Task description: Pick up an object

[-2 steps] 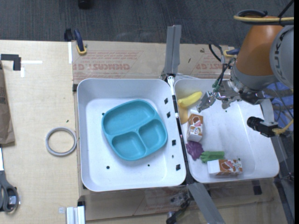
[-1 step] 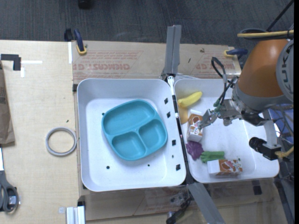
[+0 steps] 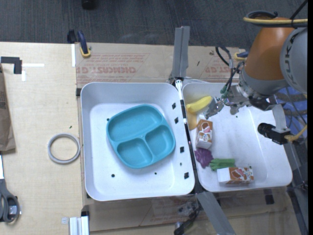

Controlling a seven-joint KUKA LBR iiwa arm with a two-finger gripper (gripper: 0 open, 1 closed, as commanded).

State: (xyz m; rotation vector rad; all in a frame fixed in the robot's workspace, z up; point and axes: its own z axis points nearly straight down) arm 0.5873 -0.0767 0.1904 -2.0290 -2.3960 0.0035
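The right bin (image 3: 266,146) holds a yellow banana (image 3: 198,104) at its back left, a small upright carton (image 3: 204,134), a purple toy (image 3: 203,156), a green item (image 3: 222,163) and a flat orange-and-white carton (image 3: 236,175) near the front. My gripper (image 3: 218,106) hangs over the back of this bin, just right of the banana, pointing down-left. Nothing shows between its fingers.
The left bin (image 3: 93,146) contains a blue divided plate (image 3: 141,135). On the bench to the left lie a tape ring (image 3: 64,148), scissors (image 3: 9,204) and a brown bag (image 3: 6,116). A metal post (image 3: 180,53) stands behind the bins. Cables hang by the arm.
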